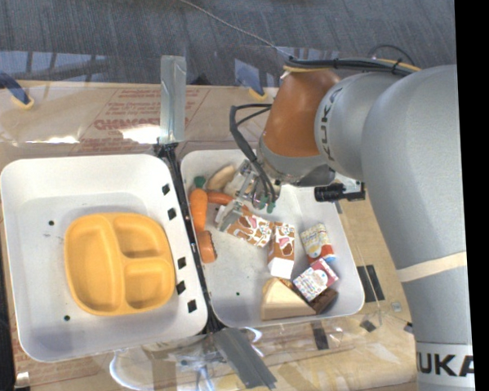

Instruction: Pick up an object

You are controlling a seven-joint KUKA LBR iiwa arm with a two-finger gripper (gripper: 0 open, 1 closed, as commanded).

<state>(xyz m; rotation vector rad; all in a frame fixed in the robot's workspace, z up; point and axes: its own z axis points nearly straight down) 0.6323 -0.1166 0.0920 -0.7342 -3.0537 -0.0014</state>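
Orange plastic stands out in the left white bin (15, 194), where a yellow-orange divided tray with three compartments (119, 261) lies flat near the bin's middle. The right white bin (347, 287) holds a scatter of toy food. An orange carrot-shaped toy (199, 211) lies along the bin's left wall, with a shorter reddish-orange sausage-shaped piece (207, 246) just below it, also against that wall. A pale bread-like roll (221, 177) sits near the bin's far left corner. A brown-and-white patterned carton (255, 229) lies towards the bin's middle, and a second small carton in brown and white (282, 247) is just beside it. A small printed can or cup (315, 241) sits close to the right wall, a red-and-white carton (315, 279) lies near it towards the near right corner, and a tan wedge like cheese (281, 300) rests against the near edge.

Reaching in over the far part of this bin, the grey arm with its orange band (306, 114) carries the gripper (249, 197) low among the toys, between the roll and the patterned carton. Whether it is apart or together cannot be told.
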